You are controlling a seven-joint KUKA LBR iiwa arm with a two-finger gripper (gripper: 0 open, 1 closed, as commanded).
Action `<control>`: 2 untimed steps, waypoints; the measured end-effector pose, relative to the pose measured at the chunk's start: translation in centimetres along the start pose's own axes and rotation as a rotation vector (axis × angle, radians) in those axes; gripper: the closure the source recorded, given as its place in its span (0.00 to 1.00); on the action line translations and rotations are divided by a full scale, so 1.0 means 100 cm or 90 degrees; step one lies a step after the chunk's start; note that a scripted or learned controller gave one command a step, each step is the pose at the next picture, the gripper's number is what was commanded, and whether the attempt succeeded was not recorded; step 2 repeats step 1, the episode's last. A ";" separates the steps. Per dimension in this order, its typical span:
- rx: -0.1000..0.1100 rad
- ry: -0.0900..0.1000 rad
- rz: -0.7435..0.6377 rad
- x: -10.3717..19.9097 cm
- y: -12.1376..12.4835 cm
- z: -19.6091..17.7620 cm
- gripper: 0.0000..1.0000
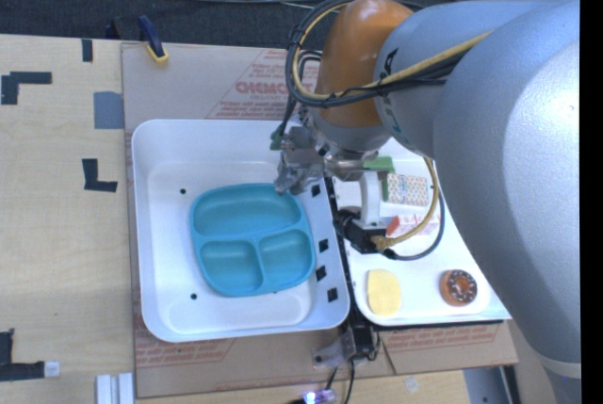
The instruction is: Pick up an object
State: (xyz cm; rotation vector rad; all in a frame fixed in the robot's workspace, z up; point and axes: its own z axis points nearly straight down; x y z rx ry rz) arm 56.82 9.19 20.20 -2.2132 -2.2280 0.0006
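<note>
Arm parked over the bins, going for the blue tray

The arm (490,101) reached in from the right so its gripper (300,169) hung at the far rim of the blue divided tray (250,237), lying flat in the left bin (155,204). Couldn't tell its grip state. A yellow block (382,291) and donut (459,287) sat in the right bin (419,313).

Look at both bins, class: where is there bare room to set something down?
Left bin: bare floor left of and below the blue tray. Right bin: a gap between yellow block and donut. Crowded under the gripper.
</note>
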 end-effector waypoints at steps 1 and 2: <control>0.001 -0.001 0.002 -0.003 0.000 0.000 0.00; 0.001 -0.001 0.002 -0.003 0.000 0.000 0.00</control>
